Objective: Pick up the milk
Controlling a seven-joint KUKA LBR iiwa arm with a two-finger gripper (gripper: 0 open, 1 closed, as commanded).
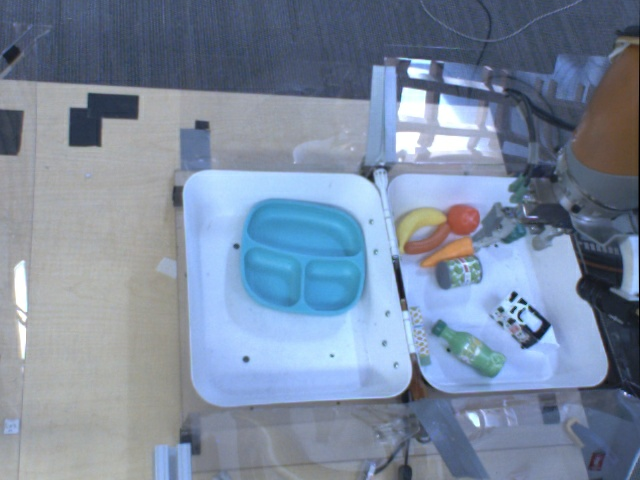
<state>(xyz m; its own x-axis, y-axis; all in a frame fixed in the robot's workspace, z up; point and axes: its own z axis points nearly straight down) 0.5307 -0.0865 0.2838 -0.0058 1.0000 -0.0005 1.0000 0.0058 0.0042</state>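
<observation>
One milk carton (521,319), black and white, lies on its side near the right end of the right bin (560,373), nothing touching it.

Several other items share that bin: a green bottle (470,349) to the carton's left and nearer, a small can (459,272) farther left, then a carrot (447,251), a tomato (462,218) and a banana (420,222) toward the far left corner. The hand (497,224) hangs above the bin's far side, beside the tomato and well apart from the carton; whether its fingers are spread or pressed together cannot be told. To do this well, it should probably travel right and nearer until centred over the carton, line the fingers across the carton's narrow sides, then descend straight, keeping clear of the bin's right wall. The left bin (210,298) holds a blue divided plate (303,256).
</observation>
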